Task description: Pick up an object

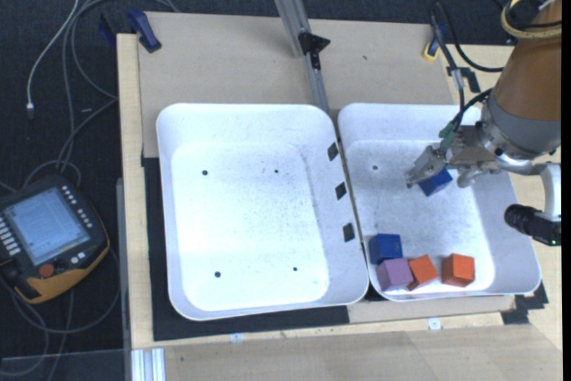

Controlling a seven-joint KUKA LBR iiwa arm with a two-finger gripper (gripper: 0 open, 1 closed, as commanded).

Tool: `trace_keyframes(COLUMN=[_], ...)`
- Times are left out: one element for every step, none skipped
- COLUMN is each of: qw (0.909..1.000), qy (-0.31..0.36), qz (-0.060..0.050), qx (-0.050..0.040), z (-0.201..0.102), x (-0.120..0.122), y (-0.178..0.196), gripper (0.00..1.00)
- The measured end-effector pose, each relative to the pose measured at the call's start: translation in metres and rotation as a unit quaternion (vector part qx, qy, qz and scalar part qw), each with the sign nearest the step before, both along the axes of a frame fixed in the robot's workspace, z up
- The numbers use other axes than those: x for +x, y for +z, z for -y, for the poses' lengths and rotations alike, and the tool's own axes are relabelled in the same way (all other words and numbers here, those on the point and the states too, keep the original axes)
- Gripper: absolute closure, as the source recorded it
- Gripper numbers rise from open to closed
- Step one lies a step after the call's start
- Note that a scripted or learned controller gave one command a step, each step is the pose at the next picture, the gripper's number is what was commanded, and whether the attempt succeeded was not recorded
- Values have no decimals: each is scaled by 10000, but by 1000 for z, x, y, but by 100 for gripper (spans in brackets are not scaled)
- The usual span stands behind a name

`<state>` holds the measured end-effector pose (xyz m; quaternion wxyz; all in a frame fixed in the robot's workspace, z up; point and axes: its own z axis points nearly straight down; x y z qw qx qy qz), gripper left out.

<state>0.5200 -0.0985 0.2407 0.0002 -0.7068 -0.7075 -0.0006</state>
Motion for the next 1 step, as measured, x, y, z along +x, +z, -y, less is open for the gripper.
trace_keyframes(qw=[10000], qy=[-10], qz=[-48], qx=[5], z=[37], x=[32], y=[-146], gripper=[0])
